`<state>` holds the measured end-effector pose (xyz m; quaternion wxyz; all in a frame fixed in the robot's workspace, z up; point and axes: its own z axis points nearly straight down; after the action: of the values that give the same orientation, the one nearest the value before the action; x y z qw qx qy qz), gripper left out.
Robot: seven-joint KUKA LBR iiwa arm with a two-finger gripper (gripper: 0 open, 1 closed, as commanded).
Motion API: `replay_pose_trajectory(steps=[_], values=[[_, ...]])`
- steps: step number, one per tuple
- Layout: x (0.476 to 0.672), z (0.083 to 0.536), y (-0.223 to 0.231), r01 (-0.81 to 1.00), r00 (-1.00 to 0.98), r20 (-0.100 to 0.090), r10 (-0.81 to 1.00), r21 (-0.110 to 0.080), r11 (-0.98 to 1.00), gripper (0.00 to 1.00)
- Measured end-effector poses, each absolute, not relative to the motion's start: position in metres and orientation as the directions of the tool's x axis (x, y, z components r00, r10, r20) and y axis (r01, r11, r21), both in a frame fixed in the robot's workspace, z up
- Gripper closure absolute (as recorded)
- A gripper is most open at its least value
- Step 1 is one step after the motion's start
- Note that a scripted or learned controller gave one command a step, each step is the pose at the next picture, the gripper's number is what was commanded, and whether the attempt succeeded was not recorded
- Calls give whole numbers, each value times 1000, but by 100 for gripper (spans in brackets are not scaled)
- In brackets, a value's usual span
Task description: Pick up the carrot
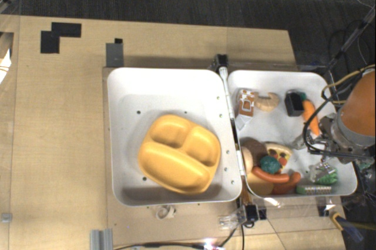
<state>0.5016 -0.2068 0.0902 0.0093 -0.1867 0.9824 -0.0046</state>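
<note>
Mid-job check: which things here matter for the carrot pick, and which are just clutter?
Job:
carrot, far right of the right bin
hand, beside it

Lying about:
yellow pepper, left bin
black block
hot dog
pizza slice

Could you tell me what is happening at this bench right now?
A robot arm reaches in from the right over the right bin, which holds a jumble of toy food. The carrot lies near that bin's right side, close by the arm. A big yellow pepper sits alone in the left bin.
</note>
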Motion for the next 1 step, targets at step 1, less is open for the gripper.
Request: replay_pose_trajectory(steps=[1], values=[[502,90,-207,-355,-935,-16,-355,-13,935,0]])
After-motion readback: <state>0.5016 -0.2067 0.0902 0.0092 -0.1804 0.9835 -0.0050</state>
